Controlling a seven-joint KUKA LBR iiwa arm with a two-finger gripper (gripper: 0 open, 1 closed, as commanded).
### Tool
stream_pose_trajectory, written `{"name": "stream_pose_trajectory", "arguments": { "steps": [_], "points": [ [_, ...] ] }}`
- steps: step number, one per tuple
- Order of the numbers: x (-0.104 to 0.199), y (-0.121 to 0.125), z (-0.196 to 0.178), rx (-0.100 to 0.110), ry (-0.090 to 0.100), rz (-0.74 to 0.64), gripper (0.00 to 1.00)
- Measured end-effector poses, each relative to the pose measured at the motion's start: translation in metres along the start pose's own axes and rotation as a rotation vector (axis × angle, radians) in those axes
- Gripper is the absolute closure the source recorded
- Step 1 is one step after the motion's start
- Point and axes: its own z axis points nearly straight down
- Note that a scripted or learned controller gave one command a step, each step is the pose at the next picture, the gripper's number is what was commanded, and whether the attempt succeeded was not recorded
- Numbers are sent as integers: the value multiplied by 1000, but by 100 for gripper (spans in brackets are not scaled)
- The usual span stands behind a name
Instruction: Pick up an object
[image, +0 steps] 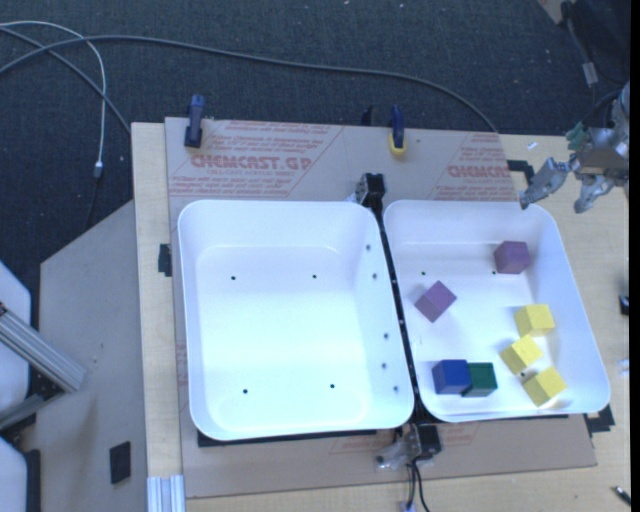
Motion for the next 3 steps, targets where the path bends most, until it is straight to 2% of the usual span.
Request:
{"name": "stream_pose_trajectory", "arguments": {
  "steps": [1,2,3],
  "points": [
    [0,-43,-95,-9,-3,-70,0],
    [16,-22,87,15,4,-1,0],
    [92,0,192,8,3,-6,0]
  ]
}}
